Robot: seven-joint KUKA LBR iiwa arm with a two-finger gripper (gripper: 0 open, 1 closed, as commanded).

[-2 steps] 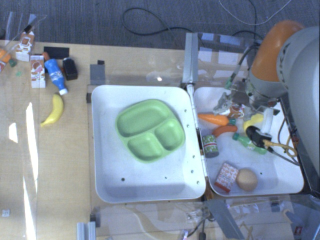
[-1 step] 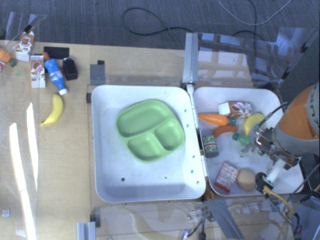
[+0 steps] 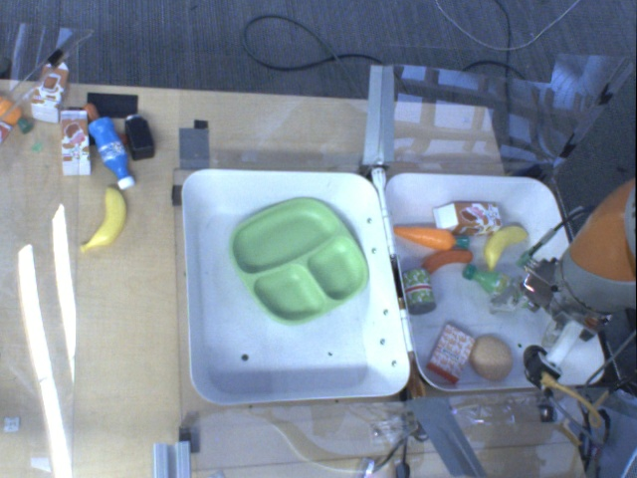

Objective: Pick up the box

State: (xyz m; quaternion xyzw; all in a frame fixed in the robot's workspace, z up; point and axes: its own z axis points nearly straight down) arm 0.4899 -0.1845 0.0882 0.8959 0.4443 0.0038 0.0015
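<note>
Two white bins are seen side by side on the wooden surface (image 3: 289, 137). In the left bin (image 3: 214, 366) a green divided plate (image 3: 299, 259) is laid, tilted slightly.

In the right bin (image 3: 537, 192) several small things are gathered. The box (image 3: 451, 353), red and patterned, lies flat near the bin's near edge, touching or just beside a brown round thing (image 3: 490, 358) on its right. A second small carton (image 3: 467, 216) is seen towards the far side. Between them lie a carrot (image 3: 425, 236), a reddish sausage-like piece (image 3: 447, 260), a yellow banana (image 3: 505, 243), a small can (image 3: 419, 291) and a green bottle (image 3: 485, 280).

The arm (image 3: 602, 257) is cut off by the right edge, with its orange band partly seen. The claw (image 3: 528, 285) is seen at the bin's right side, near the green bottle and well apart from the box; whether it is apart or together cannot be told, as it is blurred against clutter.

On the surface at far left, a banana (image 3: 107, 219), a blue bottle (image 3: 110, 151) and small cartons (image 3: 74, 140) are seen.
</note>
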